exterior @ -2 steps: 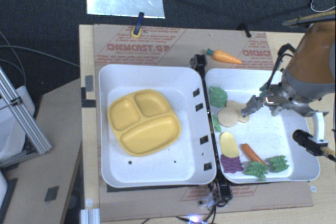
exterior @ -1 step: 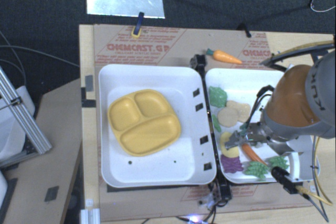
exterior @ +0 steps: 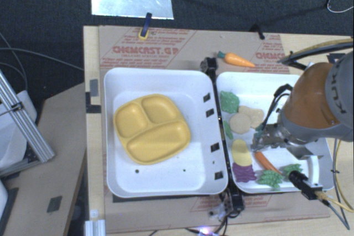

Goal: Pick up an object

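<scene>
Over right bin: hand (exterior: 260, 140) hung low above the toy food; finger state, cannot tell.
Right bin (exterior: 260, 81): carrot (exterior: 266, 162) near its front edge, just beside the hand.
Left bin (exterior: 160, 77): yellow divided plate (exterior: 152, 128) sat mid-bin.

One fixed camera looks down at a slant from above the near edge of the surface (exterior: 182, 44), far enough back to take in both white bins: the left bin (exterior: 119, 174) and the right bin (exterior: 260, 79). The arm (exterior: 318, 102) enters from the right.
</scene>
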Controlling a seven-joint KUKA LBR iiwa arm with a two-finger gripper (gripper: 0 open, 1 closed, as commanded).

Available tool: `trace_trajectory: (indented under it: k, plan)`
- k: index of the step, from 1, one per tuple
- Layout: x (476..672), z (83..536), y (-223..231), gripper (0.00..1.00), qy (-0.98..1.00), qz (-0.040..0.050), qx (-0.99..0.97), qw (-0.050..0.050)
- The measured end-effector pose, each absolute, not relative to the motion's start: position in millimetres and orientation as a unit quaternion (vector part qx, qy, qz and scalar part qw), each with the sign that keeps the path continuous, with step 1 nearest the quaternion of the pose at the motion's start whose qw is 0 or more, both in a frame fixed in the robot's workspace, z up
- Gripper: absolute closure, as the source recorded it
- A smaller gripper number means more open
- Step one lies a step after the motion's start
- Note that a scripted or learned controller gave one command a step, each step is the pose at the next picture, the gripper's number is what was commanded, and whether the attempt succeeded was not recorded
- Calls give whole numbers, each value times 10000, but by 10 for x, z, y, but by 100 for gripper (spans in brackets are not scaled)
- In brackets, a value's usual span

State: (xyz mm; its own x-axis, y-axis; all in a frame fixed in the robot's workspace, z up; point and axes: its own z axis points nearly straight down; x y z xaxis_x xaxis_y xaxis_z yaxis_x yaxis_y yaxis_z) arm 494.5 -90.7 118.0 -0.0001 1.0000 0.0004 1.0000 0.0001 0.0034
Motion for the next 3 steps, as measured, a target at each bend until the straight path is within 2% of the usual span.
trace_trajectory:
  k: [1, 2, 3]
  plan:
    - [4895, 2495, -913, 100, 7086, 50, 7056, 68]
    - [4885, 3240, -55, 100, 7121, 51, 7020, 26]
    - [4876, 4182, 731, 100, 7117, 63, 7024, 28]
